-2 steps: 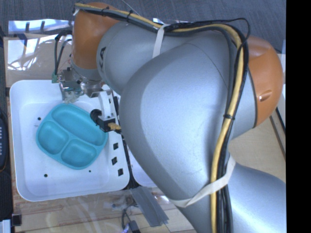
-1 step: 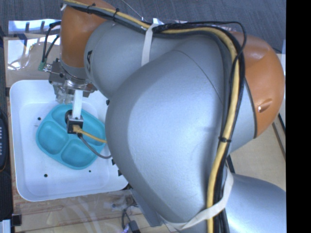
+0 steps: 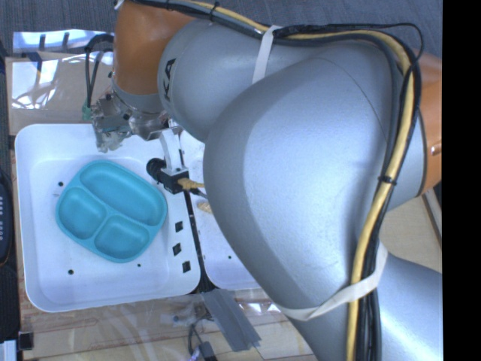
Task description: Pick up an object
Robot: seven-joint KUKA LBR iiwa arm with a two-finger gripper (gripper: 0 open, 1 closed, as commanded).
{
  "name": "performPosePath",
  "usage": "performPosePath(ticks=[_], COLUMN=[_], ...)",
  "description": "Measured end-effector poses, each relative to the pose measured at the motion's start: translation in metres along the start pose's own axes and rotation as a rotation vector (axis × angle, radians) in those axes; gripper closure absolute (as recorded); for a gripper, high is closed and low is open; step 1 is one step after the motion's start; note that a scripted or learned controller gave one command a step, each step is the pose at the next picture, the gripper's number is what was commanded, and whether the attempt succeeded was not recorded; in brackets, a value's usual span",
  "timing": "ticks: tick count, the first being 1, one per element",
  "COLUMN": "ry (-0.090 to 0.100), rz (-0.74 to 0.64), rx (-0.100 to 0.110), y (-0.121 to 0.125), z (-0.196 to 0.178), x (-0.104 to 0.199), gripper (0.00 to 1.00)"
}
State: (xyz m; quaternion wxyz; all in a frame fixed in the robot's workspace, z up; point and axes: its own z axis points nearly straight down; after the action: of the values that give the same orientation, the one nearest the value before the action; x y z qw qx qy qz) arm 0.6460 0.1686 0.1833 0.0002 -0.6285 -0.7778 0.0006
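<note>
A blue plate with three compartments (image 3: 111, 209) lies flat in the left white bin (image 3: 45, 277). My gripper (image 3: 111, 135) hangs over the back edge of that bin, just above and behind the plate's far rim, below the orange wrist band. Nothing shows between it and the plate.
The big grey arm covers most of the right bin (image 3: 225, 269), of which a small front-left strip shows. The divider between the two bins (image 3: 192, 232) runs just right of the plate. Bare bin floor lies left of and in front of the plate.
</note>
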Motion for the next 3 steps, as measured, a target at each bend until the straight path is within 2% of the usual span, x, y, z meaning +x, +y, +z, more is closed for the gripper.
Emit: performPosePath(ticks=[1,2,3], ry=[0.002,-0.001,0.001], rz=[-0.066,-0.340,-0.729], rx=[0.003,-0.001,0.004], y=[-0.050,-0.028,-0.108], z=[-0.005,-0.019,-0.015], x=[0.045,0.045,0.060], gripper=[1.00,1.00,1.00])
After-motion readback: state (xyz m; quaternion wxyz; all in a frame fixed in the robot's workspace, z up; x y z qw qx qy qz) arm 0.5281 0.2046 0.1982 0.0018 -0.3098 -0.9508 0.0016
